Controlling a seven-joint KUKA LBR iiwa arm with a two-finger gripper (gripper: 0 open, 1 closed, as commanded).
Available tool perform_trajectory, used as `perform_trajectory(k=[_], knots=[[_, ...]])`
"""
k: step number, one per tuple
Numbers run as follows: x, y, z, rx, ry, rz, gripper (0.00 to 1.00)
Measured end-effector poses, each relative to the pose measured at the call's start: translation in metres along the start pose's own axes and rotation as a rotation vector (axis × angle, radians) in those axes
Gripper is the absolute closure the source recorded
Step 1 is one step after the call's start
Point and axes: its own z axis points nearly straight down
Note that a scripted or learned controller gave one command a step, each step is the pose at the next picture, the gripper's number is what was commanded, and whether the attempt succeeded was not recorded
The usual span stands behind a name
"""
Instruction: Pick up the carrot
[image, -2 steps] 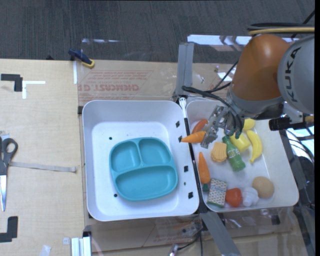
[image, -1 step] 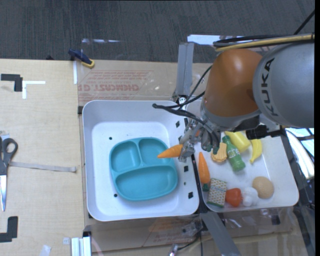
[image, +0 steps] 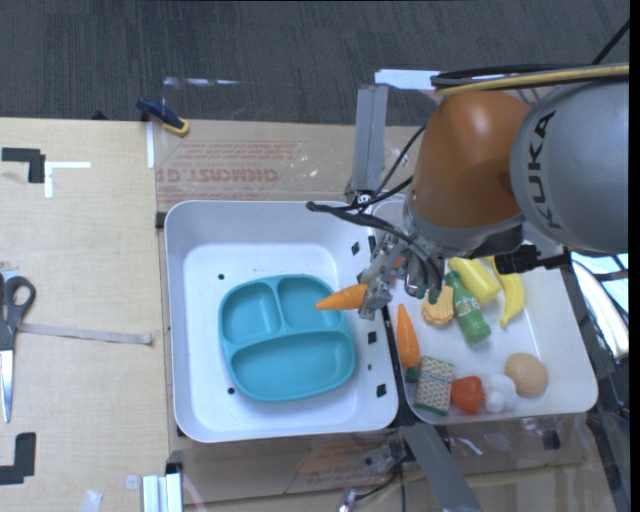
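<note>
The gripper (image: 375, 295) hangs over the seam between the two bins, just left of the orange wrist band. A carrot (image: 343, 297) sits between its fingers, gripped at the thick end; the tip points left, out over the right rim of the blue tray (image: 285, 340).

Left of the gripper, the left bin (image: 190, 330) gives open room: it contains the tray alone, with bare white floor along its far and left walls.

Right of the gripper, the right bin (image: 575, 370) is crowded. A second carrot (image: 408, 335) lies just below the gripper, close to the dividing wall. Farther right are a green bottle (image: 468, 312), a banana (image: 512, 297), a yellow piece (image: 474, 277) and a cookie (image: 437, 314). Near the front wall lie a tomato (image: 467, 393), an egg (image: 527, 374) and a patterned block (image: 434, 384).

Cables (image: 340, 207) trail left from the wrist above the left bin's far wall.
</note>
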Motion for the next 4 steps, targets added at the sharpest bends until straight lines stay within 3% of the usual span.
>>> perform_trajectory(k=[2,3,4], knots=[[-0.003,0.001,-0.019,-0.002,-0.007,-0.002,1.0],[0.057,0.018,0.01,0.001,0.004,-0.068,1.0],[0.063,-0.01,0.005,-0.001,0.001,-0.546,1.0]])
